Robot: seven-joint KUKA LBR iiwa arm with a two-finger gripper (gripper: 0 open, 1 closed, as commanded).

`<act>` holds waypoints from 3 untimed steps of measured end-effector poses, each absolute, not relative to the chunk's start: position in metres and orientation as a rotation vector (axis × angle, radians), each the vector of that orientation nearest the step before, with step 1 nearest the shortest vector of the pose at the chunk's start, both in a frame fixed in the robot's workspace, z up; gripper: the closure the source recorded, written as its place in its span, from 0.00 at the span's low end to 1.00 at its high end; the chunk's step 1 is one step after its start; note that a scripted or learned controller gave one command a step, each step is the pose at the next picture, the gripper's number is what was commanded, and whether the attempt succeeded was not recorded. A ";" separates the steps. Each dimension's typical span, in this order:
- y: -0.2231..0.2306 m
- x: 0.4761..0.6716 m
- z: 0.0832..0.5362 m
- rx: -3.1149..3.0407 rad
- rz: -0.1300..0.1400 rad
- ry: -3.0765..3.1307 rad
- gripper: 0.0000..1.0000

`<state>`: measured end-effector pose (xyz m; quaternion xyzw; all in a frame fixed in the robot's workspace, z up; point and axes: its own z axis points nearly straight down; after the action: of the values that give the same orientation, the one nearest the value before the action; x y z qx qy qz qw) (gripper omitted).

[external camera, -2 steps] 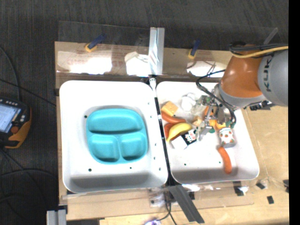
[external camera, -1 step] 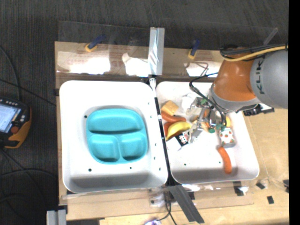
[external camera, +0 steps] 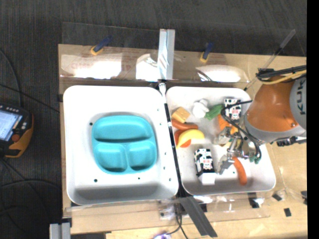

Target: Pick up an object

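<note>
The gripper (external camera: 230,162) is seen low in the right bin (external camera: 259,179), beside a black-and-white carton (external camera: 204,161); its state cannot be told.

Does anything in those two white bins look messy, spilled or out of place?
Nothing looks spilled or broken. The right bin holds a loose jumble of small toys lying at odd angles, including a black-and-white cow block and an orange carrot-like piece. The turquoise tray sits flat in the left bin.
</note>
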<state>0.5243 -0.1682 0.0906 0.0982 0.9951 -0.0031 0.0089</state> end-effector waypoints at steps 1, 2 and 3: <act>-0.113 0.607 0.090 0.510 0.000 3.087 0.00; -0.134 0.512 0.090 0.558 -0.003 3.079 0.00; -0.114 0.588 0.090 0.604 -0.001 3.067 0.00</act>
<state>0.5881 -0.1136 0.0900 0.1932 0.9811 -0.0002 0.0078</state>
